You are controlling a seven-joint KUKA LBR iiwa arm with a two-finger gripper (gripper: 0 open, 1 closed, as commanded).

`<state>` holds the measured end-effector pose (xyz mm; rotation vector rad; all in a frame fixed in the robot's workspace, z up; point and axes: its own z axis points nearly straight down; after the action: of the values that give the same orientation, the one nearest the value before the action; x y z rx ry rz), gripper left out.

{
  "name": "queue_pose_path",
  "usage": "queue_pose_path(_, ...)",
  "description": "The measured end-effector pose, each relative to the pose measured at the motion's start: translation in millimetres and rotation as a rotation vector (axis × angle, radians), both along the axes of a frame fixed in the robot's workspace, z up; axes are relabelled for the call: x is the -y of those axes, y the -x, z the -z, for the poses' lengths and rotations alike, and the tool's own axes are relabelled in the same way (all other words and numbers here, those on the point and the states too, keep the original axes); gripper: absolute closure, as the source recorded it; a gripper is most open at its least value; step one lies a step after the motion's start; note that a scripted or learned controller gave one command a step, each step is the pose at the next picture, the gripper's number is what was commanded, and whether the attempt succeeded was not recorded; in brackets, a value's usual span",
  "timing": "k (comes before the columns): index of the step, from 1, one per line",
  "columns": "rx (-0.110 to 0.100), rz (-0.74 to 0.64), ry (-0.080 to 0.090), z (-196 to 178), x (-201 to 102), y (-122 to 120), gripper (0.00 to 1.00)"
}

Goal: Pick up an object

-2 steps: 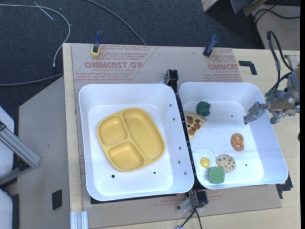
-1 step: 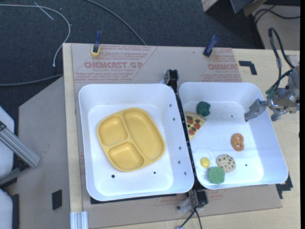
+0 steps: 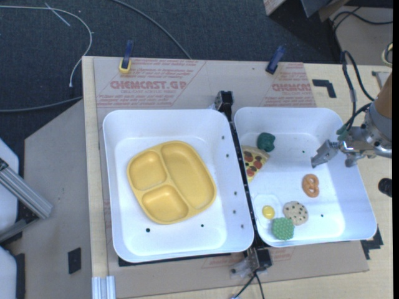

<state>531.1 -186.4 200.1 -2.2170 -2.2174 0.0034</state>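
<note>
Orange-brown pretzel lies on the right bin floor, just below and a little left of the fingers, nearest of the toys; whether those grey fingers are spread cannot be told

2 white bins, 1 yellow tray, 6 toy foods, 2 blue clamps.

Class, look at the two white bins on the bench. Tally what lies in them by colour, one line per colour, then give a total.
Green: 2, the dark green piece and the light green round piece
Yellow: 2, the divided plate and the small yellow piece
Orange-brown: 2, the pretzel and the cookie
Mixed red and tan: 1, the pizza slice
Total: 7
</note>
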Motion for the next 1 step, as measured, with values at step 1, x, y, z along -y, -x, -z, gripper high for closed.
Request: queue_pose_path(1, -0.001, 0.0, -0.001, 60.8, -8.1, 0.5, 0.0)
